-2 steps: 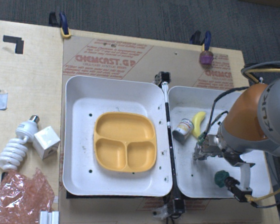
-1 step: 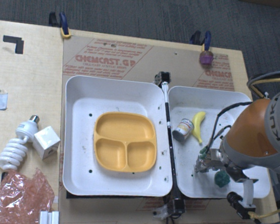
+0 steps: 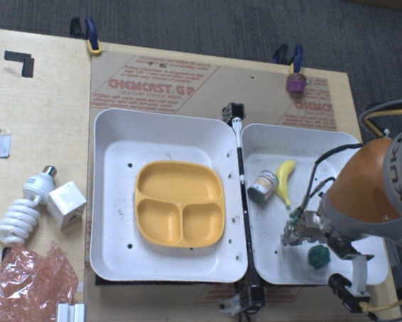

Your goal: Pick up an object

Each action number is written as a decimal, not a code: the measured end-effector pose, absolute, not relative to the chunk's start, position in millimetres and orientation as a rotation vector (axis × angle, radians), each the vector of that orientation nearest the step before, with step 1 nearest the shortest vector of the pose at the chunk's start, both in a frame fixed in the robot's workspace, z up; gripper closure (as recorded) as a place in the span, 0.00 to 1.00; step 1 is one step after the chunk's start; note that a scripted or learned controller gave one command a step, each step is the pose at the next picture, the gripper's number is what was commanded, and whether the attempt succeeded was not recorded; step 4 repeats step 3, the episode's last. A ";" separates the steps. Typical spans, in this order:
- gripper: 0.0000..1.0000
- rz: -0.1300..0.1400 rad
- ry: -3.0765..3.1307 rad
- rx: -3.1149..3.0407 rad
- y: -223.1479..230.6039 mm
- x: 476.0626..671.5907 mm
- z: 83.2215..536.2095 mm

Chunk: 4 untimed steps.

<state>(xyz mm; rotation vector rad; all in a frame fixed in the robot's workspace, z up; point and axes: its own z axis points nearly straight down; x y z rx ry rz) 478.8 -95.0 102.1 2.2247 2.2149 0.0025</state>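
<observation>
The gripper hangs low in the right bin, near a green ball; can and banana lie further back. Claw state: we cannot tell. We recommend centring over the ball before descending, clear of the wall.

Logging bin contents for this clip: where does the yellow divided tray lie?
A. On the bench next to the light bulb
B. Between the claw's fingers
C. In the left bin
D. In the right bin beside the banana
C: the yellow tray sits flat in the left bin, while the banana and the small can lie in the right bin.
</observation>
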 end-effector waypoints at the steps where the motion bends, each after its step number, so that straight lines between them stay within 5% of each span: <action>1: 1.00 0.000 2.223 2.218 -38.2 528.2 192.4; 2: 0.00 0.000 2.223 2.218 -38.3 528.1 192.4; 3: 0.00 -0.001 2.221 2.221 -109.2 525.2 123.3; 4: 0.00 -0.001 2.221 2.221 -109.2 525.2 123.3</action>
